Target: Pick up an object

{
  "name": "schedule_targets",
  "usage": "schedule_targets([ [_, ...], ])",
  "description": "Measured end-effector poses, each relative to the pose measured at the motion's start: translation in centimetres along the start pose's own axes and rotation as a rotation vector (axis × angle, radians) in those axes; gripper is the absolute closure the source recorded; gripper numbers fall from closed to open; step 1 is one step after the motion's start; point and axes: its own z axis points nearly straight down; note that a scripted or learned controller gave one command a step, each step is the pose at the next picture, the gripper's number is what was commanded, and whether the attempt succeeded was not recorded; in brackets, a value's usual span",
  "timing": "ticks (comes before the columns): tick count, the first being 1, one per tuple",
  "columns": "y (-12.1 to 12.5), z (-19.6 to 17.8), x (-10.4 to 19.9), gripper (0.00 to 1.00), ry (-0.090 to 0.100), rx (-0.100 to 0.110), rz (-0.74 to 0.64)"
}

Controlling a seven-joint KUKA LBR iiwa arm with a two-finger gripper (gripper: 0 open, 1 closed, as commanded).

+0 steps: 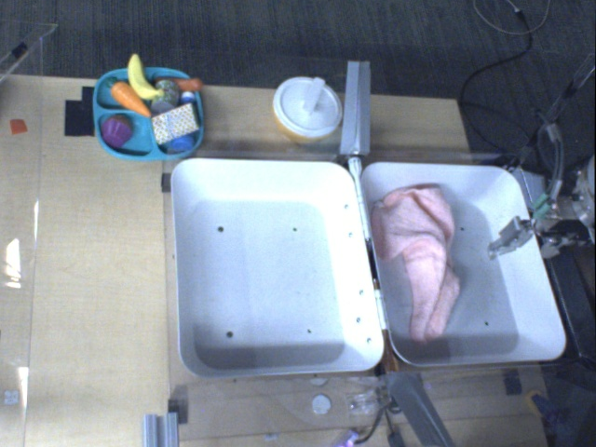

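Because the crumpled pink cloth [419,254] lies in the right shallow white bin [494,338], the end effector [515,234], grip state indiscernible, is held beside it.

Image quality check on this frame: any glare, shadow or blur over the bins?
Camera view: the left bin has soft shadow along its near edge, no hard glare; the pink cloth in the right bin is evenly lit but soft in detail; the gripper at the right edge looks slightly blurred.
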Motion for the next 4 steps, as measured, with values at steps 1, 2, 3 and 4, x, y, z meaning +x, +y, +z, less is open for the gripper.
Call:
schedule_targets([
  [1, 3.5, 13.3, 4.5, 0.0, 0.001, 0.001, -0.103],
  [2, 3.1, 18.7, 3.1, 0.0, 0.0, -0.011, -0.123],
  [3, 3.5, 17.4, 3.1, 1.0, -0.005, -0.021, -0.125],
  [4, 7.3, 9.2, 11.2, 1.0, 0.001, -0.003, -0.184],
])
